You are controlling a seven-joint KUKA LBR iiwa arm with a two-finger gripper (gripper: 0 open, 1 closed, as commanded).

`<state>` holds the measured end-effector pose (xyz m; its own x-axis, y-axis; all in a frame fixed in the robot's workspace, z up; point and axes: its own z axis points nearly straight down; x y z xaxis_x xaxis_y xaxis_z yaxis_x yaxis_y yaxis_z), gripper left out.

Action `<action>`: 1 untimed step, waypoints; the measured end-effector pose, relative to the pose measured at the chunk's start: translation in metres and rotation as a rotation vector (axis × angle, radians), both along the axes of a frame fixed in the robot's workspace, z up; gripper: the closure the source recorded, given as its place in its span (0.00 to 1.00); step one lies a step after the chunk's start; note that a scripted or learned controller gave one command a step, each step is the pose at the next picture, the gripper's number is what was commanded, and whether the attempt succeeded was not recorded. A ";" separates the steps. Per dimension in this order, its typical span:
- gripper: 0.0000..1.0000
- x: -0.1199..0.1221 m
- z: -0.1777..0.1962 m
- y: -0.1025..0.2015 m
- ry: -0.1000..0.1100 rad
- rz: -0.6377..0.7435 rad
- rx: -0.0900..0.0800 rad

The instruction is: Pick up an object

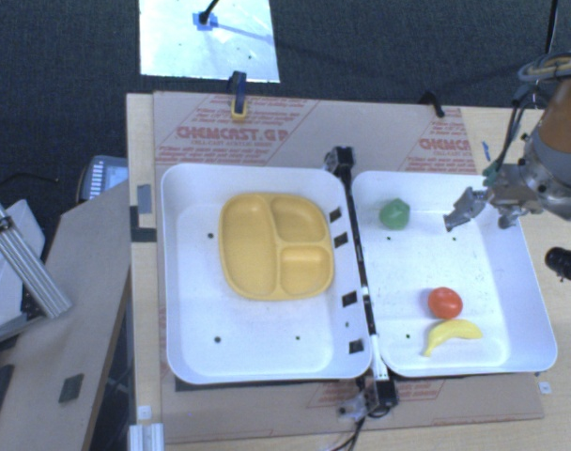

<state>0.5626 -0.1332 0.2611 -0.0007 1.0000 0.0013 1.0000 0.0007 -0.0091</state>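
Nearest the bench's front edge, in the right bin, a banana lies just beside a tomato. The left bin carries a yellow tray. Farther back, a green ball sits by the right bin's far left corner. My hand hovers over that bin's far right part, fingers spread, grasping nothing.
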 end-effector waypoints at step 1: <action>0.00 0.002 0.006 0.000 -0.011 0.002 -0.002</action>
